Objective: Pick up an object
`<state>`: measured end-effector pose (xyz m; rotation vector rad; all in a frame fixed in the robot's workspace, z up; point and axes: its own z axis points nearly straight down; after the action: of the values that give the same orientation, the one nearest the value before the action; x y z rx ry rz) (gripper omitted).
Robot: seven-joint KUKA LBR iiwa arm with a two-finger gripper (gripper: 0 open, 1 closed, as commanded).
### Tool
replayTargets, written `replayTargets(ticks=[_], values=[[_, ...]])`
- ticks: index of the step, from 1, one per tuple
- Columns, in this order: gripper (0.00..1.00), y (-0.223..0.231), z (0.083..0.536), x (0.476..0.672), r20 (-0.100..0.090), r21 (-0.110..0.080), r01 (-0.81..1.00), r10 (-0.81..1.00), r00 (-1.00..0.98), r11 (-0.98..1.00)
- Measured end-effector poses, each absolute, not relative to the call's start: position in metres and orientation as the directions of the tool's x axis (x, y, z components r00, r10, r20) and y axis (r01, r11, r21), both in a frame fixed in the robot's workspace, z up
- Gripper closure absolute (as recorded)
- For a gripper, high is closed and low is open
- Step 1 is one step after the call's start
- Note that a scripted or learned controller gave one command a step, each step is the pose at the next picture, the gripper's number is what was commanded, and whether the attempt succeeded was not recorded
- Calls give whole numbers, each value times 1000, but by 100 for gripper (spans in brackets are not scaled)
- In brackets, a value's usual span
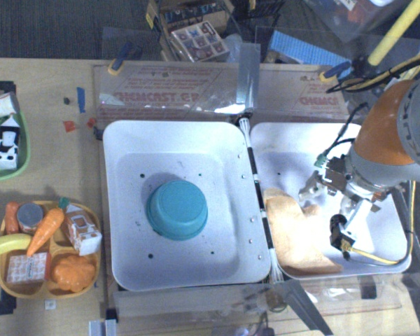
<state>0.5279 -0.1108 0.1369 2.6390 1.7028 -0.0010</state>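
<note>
Camera view: claw (313,196) over right bin (392,254), finger state unclear; tan cloth (294,236) beside.

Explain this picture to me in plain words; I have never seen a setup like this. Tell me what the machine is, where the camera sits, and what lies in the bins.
One camera looks down at a slant on a bench holding two shallow white bins. The grey machine with the orange band entering from the right is a robot arm; its end effector hangs over the right bin, above a tan, bread-like slab. Nothing visibly sits between its fingers. The left bin holds an upside-down teal bowl. On the bench to the left, a yellow tray holds toy food, including a carrot and a banana, and a green tray sits above it.
</note>
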Motion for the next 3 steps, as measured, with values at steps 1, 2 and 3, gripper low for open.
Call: replayTargets(ticks=[1,2,3], values=[[0,-115,125,551,-1,2,976,976,219,-219],[0,-97,89,551,-1,7,975,975,-222,222],[0,-108,115,550,-2,3,979,979,-206,206]])
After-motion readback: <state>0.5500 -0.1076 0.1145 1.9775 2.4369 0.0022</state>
